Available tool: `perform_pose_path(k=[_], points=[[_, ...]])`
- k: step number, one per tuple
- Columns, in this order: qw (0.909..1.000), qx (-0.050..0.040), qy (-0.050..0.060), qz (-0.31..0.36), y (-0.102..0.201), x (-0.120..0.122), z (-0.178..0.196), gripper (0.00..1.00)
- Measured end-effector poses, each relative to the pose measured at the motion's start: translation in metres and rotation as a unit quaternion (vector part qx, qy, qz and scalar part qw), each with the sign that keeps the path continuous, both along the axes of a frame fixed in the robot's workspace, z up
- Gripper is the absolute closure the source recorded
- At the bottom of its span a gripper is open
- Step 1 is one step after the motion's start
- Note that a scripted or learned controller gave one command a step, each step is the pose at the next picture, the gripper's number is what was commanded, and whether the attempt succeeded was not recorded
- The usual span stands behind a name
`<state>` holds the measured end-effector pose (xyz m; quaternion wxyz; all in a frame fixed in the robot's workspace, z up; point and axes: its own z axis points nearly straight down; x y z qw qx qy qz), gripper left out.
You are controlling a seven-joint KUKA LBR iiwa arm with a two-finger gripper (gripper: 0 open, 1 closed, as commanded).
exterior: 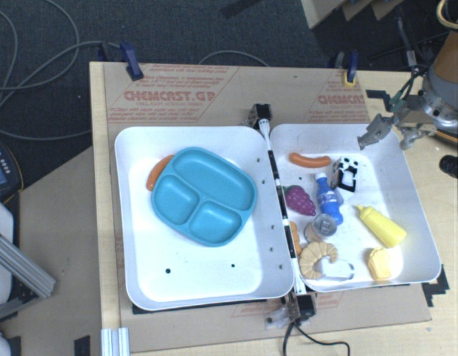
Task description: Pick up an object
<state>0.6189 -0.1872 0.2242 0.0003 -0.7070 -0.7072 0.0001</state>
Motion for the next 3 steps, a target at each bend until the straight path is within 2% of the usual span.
perform_pose_path(k=[1, 2, 3], points=[[1.0, -0.0009, -0.003, 0.0, 0.035, 0.008, -0.127, 0.0], [1.0, -0.0008, -0.002, 0.0, 0.035, 0.007, -0.119, 1.0], [1.0, 0.0014, -0.005, 0.005, 0.124, 0.005, -0.034, 1.0]])
